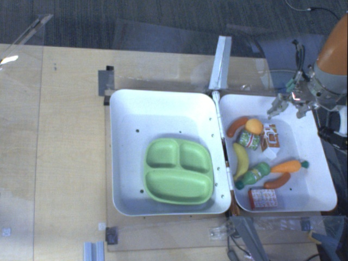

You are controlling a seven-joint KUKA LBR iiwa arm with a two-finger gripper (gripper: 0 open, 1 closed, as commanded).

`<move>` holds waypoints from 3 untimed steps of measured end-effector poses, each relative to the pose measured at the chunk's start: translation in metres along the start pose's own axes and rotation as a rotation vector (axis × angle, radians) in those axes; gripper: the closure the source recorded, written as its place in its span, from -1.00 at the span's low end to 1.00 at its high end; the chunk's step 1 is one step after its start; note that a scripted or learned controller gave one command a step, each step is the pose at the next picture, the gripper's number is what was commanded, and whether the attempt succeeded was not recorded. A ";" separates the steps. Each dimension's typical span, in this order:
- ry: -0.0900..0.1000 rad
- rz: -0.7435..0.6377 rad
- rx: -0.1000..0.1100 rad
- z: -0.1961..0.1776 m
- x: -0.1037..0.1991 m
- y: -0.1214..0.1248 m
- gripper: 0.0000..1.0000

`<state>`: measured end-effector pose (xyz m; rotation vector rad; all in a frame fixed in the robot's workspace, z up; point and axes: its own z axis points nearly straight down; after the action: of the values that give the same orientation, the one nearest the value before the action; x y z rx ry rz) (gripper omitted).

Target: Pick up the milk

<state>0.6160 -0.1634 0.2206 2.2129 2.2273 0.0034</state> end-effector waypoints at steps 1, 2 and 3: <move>0.000 -0.007 -0.005 -0.011 0.002 0.002 1.00; -0.012 -0.277 -0.038 0.094 0.035 -0.021 1.00; 0.000 -0.225 -0.006 -0.011 0.110 -0.001 1.00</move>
<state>0.6138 -0.0532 0.2321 1.9459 2.4580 0.0092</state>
